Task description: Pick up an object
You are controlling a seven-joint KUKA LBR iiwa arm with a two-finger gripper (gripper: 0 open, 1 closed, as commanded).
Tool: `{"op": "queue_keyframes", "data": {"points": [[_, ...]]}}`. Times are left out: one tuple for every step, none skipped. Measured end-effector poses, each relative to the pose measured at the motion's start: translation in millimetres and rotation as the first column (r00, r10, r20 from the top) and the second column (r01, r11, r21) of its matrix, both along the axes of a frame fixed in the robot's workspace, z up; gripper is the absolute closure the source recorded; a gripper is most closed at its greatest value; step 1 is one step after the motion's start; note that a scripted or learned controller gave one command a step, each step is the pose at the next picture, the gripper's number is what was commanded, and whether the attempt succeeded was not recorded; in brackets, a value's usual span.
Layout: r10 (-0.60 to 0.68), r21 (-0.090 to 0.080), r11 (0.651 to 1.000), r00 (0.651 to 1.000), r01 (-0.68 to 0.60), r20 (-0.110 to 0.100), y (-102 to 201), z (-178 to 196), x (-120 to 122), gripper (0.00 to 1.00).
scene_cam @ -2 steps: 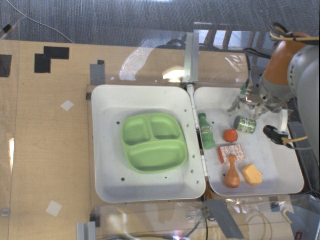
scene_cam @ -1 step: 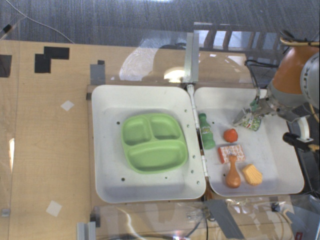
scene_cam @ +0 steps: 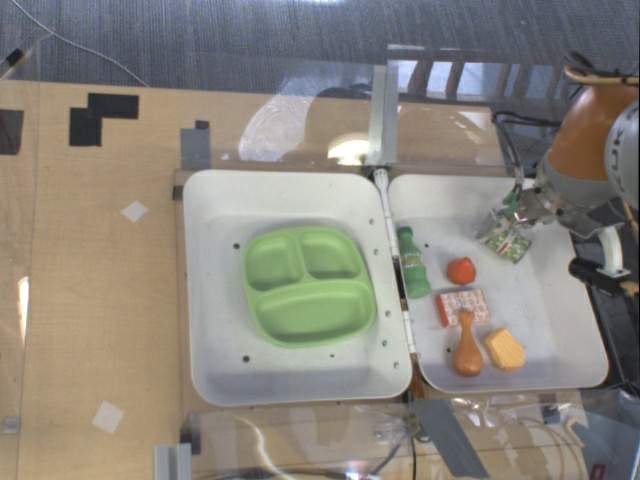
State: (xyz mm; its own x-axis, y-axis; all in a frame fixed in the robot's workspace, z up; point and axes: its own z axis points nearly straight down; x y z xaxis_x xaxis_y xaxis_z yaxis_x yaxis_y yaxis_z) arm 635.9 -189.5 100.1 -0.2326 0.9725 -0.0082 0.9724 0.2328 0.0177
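Observation:
The right bin [scene_cam: 570,318] holds several small items. A green bottle [scene_cam: 411,264] lies along its left wall. A red ball-shaped item [scene_cam: 461,270] sits near the middle, with a red and pink patterned block [scene_cam: 463,305] just below it. An orange-brown pear-shaped piece [scene_cam: 467,349] and a yellow wedge [scene_cam: 505,349] lie at the front. A small green and white packet [scene_cam: 505,240] is at the upper right of the bin. My gripper [scene_cam: 522,211] hangs right over that packet, at its upper right edge, and whether it touches the packet is unclear.
The left bin [scene_cam: 215,268] carries a green divided plate [scene_cam: 310,288]. A metal divider [scene_cam: 383,128] stands behind the seam between the bins. The arm's orange band [scene_cam: 590,133] and black cables crowd the right bin's far right corner.

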Motion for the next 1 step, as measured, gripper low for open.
{"op": "queue_keyframes", "data": {"points": [[0.033, 0.003, 0.999, 0.999, -0.033, -0.014, 59.3, 116.6, -29.0, 1.0]]}}
